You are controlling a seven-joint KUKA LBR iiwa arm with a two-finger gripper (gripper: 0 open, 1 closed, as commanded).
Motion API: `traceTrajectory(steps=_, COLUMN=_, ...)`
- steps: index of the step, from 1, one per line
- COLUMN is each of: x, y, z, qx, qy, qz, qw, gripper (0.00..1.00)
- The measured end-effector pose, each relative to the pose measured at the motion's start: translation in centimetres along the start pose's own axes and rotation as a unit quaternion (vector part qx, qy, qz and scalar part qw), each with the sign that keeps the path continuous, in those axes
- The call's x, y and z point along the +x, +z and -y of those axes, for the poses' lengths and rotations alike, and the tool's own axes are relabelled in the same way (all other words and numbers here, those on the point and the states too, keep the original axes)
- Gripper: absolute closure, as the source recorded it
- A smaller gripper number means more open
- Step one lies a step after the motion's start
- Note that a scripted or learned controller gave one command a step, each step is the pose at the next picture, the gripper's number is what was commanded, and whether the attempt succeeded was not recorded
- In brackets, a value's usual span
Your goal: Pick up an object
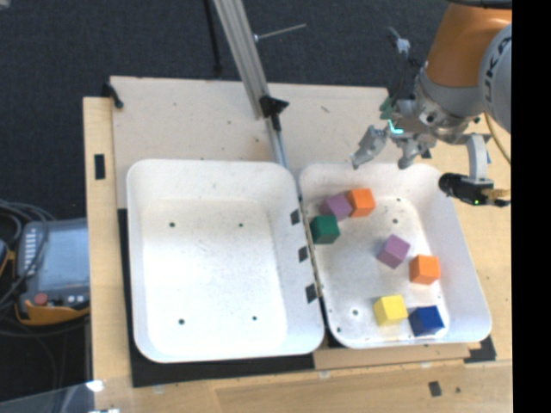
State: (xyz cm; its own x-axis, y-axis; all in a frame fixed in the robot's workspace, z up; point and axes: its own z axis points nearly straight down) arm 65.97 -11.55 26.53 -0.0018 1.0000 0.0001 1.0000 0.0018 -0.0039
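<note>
Fingers on the tool (390,151) are standing apart, gripping nothing, hovering over the far rim of the right bin (461,256). Nearer and slightly left, the orange cube (362,200) is lying beside a purple cube (337,205).

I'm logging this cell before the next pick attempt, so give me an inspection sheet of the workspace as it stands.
Surface: wooden bench bearing the left bin and the right bin.
Job's things: in the right bin, two purple cubes, two orange cubes, green cube, yellow cube, blue cube.
Clutter: nothing seen.
Grippers: hand open, above the right bin's far edge, holding nothing.
Cables: bundle at left.
Surroundings: aluminium post, control pendant, dark carpet.
</note>
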Motion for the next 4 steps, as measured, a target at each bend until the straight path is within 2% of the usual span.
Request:
traceTrajectory(steps=1, x=0.0, y=-0.3, z=-0.1, qx=-0.002, qy=-0.001, qz=0.001, qw=1.0000, gripper=0.00)
traceTrajectory(steps=2, x=0.4, y=4.0, z=-0.1, qx=0.000, qy=-0.002, qz=0.001, qw=1.0000, gripper=0.00)
traceTrajectory(steps=3, x=0.0, y=10.2, z=-0.5, qx=0.000, qy=0.001, qz=0.001, qw=1.0000, gripper=0.00)
traceTrajectory(steps=4, x=-0.6, y=12.6, z=-0.7, qx=-0.007, qy=0.000, qz=0.001, qw=1.0000, gripper=0.00)
